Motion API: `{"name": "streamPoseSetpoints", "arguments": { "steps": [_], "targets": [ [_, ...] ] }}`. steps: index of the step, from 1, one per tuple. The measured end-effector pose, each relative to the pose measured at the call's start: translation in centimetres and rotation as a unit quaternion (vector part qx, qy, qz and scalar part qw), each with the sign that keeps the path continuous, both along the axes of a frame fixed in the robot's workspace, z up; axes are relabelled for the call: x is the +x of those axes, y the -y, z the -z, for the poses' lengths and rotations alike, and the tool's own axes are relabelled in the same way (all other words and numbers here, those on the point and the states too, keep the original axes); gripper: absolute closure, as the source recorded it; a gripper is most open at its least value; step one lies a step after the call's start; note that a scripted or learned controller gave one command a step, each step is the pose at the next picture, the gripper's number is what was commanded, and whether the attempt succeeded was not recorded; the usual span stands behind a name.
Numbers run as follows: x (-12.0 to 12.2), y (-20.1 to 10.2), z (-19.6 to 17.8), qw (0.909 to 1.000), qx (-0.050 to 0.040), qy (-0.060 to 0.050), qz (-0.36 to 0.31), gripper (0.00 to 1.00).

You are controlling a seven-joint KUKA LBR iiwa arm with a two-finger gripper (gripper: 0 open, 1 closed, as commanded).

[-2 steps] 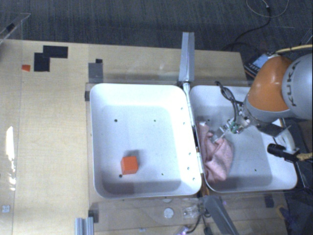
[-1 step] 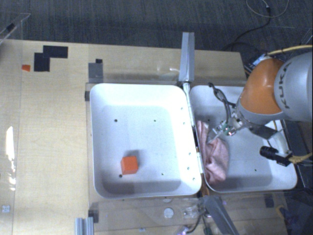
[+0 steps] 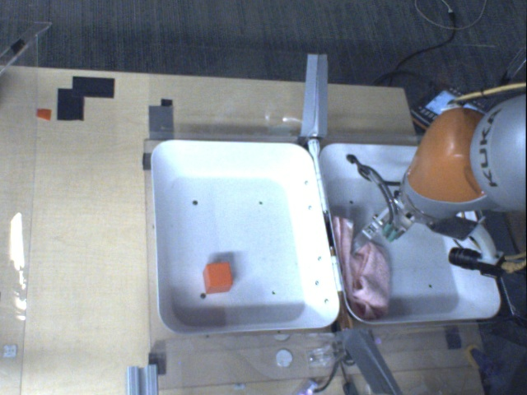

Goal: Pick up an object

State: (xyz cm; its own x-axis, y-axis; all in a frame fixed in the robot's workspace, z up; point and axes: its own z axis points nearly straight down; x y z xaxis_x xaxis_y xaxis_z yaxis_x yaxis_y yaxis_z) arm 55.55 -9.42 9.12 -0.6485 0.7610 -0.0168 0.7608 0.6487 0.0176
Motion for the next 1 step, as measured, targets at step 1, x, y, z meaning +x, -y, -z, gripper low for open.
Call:
{"name": "streamPoseSetpoints", "arguments": {
  "steps": [1],
  "targets": [
    [0.38, -0.12, -1.02, 1.0, 0.0009, 0.003, 0.0, 1.0]
  ]
}}
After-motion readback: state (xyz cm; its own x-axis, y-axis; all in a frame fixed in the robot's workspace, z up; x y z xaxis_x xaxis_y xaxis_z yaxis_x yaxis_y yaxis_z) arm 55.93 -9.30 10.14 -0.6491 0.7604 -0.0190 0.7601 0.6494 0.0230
